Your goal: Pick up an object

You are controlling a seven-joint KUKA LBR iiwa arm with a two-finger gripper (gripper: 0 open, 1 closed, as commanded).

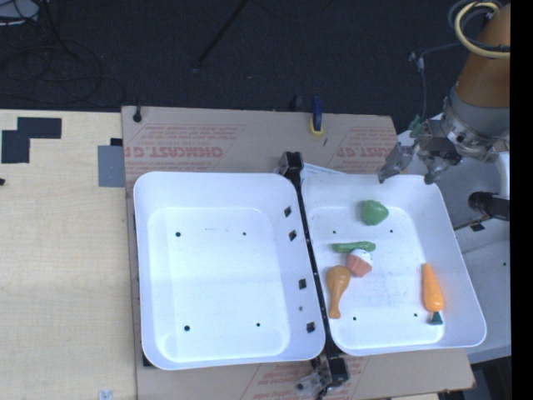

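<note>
In the camera view my gripper point(414, 167) hangs over the right bin's point(466, 327) far rim with its jaws spread and nothing between them. The green toy point(373, 212) lies nearest, just inside. It looks rounded, so I expect it could squirt out sideways. Both white bins sit on brown cardboard point(250, 136); cables point(50, 23) trail across the dark floor behind.
</note>
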